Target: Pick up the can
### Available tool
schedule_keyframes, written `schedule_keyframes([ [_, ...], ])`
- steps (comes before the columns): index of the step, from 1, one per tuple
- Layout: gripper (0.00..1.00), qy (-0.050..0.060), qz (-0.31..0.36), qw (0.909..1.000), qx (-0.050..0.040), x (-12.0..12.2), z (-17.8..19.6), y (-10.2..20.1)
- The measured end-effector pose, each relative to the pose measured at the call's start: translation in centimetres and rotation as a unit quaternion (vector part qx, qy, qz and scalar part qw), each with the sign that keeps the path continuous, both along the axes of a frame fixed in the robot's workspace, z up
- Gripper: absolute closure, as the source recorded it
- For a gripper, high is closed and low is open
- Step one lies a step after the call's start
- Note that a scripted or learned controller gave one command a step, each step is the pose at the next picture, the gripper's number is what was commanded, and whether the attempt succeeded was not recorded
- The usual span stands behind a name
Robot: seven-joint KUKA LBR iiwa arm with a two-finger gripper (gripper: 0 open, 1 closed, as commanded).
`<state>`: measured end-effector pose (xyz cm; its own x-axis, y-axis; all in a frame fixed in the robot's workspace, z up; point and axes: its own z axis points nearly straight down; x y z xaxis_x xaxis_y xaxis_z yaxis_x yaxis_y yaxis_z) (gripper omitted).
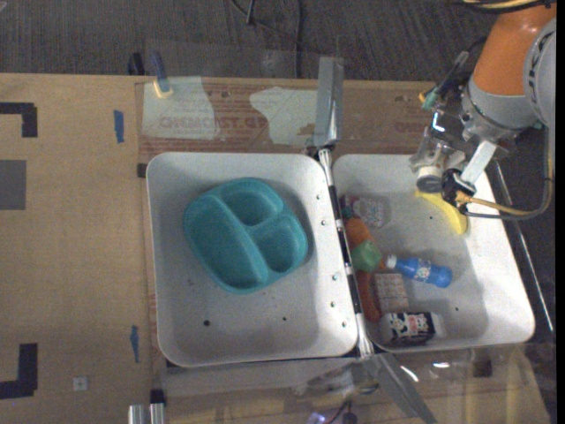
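Nothing is lifted yet. What is taken for the can (372, 210) lies in the right one of the 2 bins (494, 263), near the divider. The gripper (439, 173) is held over that bin's far side, by a banana (447, 213) and apart from the can. Whether it is open or closed cannot be told. Approach, grasp and lift are judged to be left.

Camera: single, fixed above the bench (71, 237); looks down at a slant; moderate distance, taking in both white bins whole, left bin (177, 325) toward 9 o'clock, right bin (503, 299) toward 3 o'clock; dark floor along 12 o'clock; arm (516, 51) enters at 2 o'clock.
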<state>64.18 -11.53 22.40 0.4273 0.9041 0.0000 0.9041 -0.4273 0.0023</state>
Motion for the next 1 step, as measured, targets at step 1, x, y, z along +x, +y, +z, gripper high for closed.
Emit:
schedule_keyframes([
  [1, 1.0, 0.0, -0.116, 0.9932, -0.0003, 1.63, 6.07, -0.9],
])
